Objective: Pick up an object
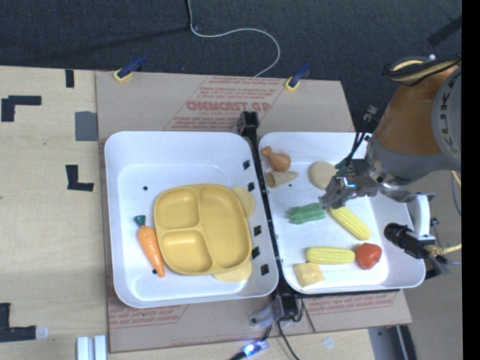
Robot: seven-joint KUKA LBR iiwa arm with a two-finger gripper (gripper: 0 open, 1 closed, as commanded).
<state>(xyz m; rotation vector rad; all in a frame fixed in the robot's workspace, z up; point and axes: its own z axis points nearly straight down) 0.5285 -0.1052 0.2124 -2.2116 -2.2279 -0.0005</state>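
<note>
Table [45, 223]: light wood, black tape marks on the left part. On it one cardboard sheet [217, 103] with red print, partly readable as "CHEMCAST"; the rest is too blurred. Two blue clips [131, 67] on its far edge. One white cable [232, 32] loops over the dark floor beyond.

Arm [420, 126]: grey, with dark letters on the link at the right edge, cut off, looks like "KU".

Two white bins. Left bin [124, 156]: one yellow divided plate [202, 227], three compartments, and one carrot [150, 247] lying just left of it.

Right bin [397, 280], seven pieces of toy food:
- two corn cobs, one [350, 222] slanted right of centre, one [330, 256] lying flat near the front
- one green vegetable [307, 214], just left of the pincer
- one beige round piece [322, 174], near the back
- one drumstick [277, 158], back left corner
- one tan piece [280, 178], just below the drumstick
- one red piece [367, 256], touching the front cob's right end
- one pale yellow block [308, 274], front left

Pincer [339, 193]: low over the right bin between the beige piece and the slanted cob. Can't tell how far it's open or whether it has hold of anything.
</note>
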